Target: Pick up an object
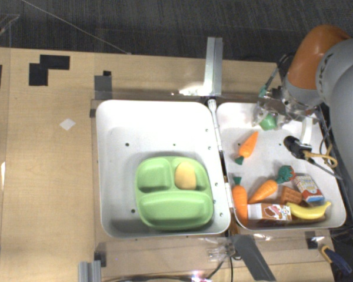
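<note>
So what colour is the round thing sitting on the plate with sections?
Yellow. The round thing sits in the green plate's upper right section, clearest in the camera view.

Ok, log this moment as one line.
arm: over right bin far corner | gripper: at small green object | lift: not yet

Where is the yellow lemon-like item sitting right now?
The yellow item lies in the upper right compartment of the green divided plate, inside the left bin, near the wall shared with the right bin.
</note>
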Controlling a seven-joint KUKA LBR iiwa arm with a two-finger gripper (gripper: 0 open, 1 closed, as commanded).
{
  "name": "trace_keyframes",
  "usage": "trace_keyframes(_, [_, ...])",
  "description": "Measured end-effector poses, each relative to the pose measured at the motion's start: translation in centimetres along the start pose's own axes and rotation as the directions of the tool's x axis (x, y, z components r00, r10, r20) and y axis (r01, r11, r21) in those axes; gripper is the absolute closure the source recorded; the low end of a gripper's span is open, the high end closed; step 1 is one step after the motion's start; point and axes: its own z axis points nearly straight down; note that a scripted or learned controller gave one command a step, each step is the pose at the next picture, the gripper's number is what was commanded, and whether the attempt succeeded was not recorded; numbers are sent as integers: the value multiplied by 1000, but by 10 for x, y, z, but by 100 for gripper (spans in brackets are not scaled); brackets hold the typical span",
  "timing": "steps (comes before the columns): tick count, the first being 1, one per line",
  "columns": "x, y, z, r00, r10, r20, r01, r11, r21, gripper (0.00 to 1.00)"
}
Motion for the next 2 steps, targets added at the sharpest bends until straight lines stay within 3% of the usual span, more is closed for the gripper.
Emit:
trace_keyframes(1, [36,-2,-73,999,-41,-2,41,999,16,100])
trace_keyframes(2, [25,-53,-104,994,-112,-3,112,994,18,100])
